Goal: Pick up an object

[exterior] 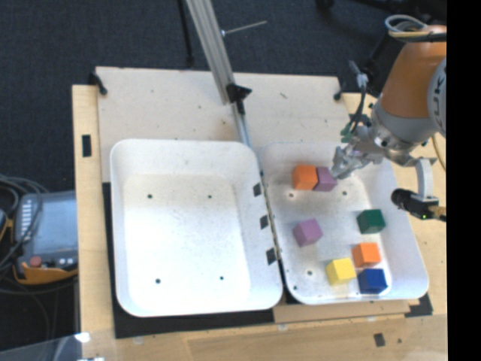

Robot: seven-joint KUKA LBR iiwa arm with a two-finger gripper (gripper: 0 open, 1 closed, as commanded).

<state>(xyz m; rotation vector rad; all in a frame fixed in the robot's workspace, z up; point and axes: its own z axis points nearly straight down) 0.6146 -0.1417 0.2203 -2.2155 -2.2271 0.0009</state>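
We see the fingers (344, 164) low in the right bin (402, 280), just beside a mauve cube (325, 179); spread or pinching, we cannot tell. An orange cube (304, 177) touches the mauve one on its far side, so a closing grip could shove both away. Nearer us lie a purple cube (307, 232), green (370, 220), yellow (340, 270) and blue (372, 280) ones, well apart from the fingers.

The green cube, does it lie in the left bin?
No, the green cube lies in the right bin, near its right wall, above the small orange cube.
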